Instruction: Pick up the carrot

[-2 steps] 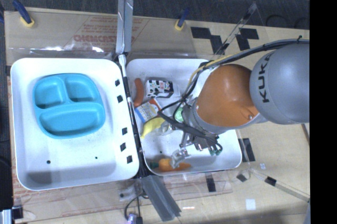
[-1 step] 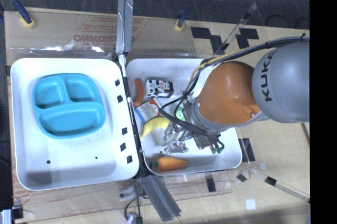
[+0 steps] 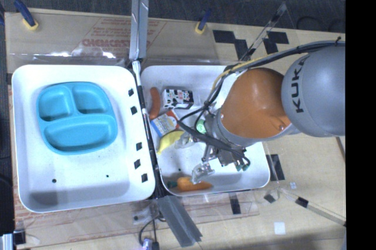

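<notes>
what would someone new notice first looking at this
The grey arm with its orange band looms over the right bin, covering much of it. Next comes the bright blue divided tray lying in the left bin. In the right bin, the gripper hangs just above and to the right of the carrot, which lies against the near wall, with a yellow item farther back.

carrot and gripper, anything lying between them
In the camera view, only bare white bin floor lies between the gripper and the carrot just below it.
</notes>
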